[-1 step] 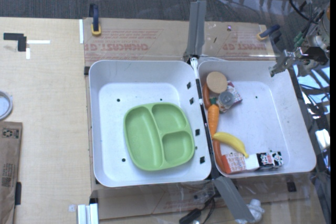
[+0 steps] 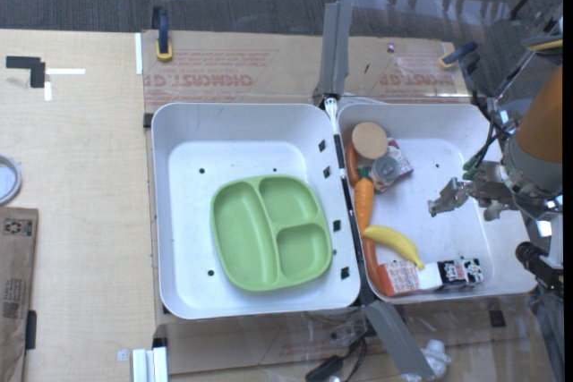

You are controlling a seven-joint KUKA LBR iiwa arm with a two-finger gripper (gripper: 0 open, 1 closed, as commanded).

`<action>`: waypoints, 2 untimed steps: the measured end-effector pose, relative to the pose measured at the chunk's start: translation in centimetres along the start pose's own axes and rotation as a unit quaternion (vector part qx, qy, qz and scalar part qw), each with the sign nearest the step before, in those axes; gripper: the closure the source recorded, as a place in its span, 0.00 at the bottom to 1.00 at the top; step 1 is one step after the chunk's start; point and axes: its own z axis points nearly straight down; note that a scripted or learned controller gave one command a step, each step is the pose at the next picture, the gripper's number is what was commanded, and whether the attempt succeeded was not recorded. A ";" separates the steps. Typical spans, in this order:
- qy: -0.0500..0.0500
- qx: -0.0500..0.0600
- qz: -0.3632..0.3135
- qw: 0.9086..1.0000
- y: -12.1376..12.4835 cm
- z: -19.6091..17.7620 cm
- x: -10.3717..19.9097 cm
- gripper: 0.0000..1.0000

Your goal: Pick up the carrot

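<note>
Camera view gives us a slanted look down on two shallow white bins sitting side by side on the bench. We see the left bin [image 2: 170,219] in the middle of the frame, and a green divided plate [image 2: 271,231] with three compartments lies flat in it, slightly turned. The right bin [image 2: 448,148] takes up the right half, and most of its contents crowd its left wall.

The carrot [image 2: 363,202] lies lengthwise along that left wall, roughly at mid-height of the bin, pointing up and down the frame. Just above it we find a round tan lid or disc [image 2: 369,140] and a small crumpled packet with a grey round piece [image 2: 389,167], both close to the carrot's upper end. A banana [image 2: 394,242] lies just below the carrot, angled toward the lower right. Beneath the banana sits a red-and-white carton [image 2: 398,278], and beside it, further right, a small black-and-white carton [image 2: 461,271] along the bin's lower edge.

The gripper [image 2: 445,199] hangs over the bare middle of the right bin, reaching in from the right of the frame, well apart from the carrot. We cannot tell whether it is parted or closed, and nothing shows in its grasp.
</note>
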 end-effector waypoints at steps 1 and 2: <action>0.000 -0.008 0.002 1.000 -1.0 9.4 3.1 0.00; 0.000 -0.009 0.003 1.000 -1.0 8.5 3.1 1.00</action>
